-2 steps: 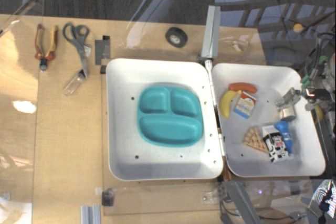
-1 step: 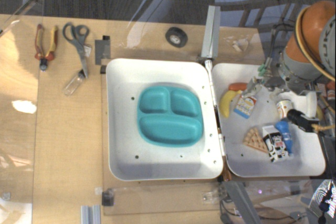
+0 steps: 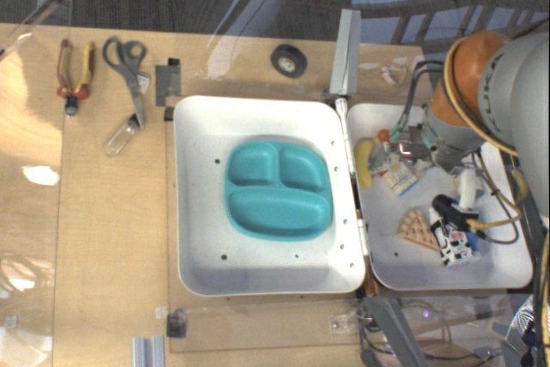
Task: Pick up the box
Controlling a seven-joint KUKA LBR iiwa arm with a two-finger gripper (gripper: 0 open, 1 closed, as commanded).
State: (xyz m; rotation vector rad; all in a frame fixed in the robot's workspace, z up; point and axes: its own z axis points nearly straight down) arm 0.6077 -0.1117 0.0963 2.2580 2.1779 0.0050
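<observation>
Desk [image 3: 103, 253]: two shallow white bins are being carried side by side on the pale wooden surface.
Left bin [image 3: 198, 185]: a teal divided plate [image 3: 279, 189] is lying flat at its middle.
Right bin [image 3: 507, 266]: several small things are crowded here under the arm.
Box [image 3: 400, 178]: a small, light-coloured carton with coloured print is being seen tilted in the right bin's upper left part, just below the pincer.
Pincer [image 3: 404, 146]: it is being held low over the box; whether its grip is spread or pressed together cannot be told, as wrist and cables are covering it.
Neighbours: a yellow banana-like piece [image 3: 363, 162] is lying just left of the box, against the bin wall; a tan waffle wedge [image 3: 418, 229] is resting below it; a black-and-white spotted toy [image 3: 455, 243] is lying near the wedge.
Outside the bins: red-handled pliers [image 3: 72, 73], scissors [image 3: 129, 69] and a tape roll [image 3: 289, 60] are lying well apart on the desk's far side.
</observation>
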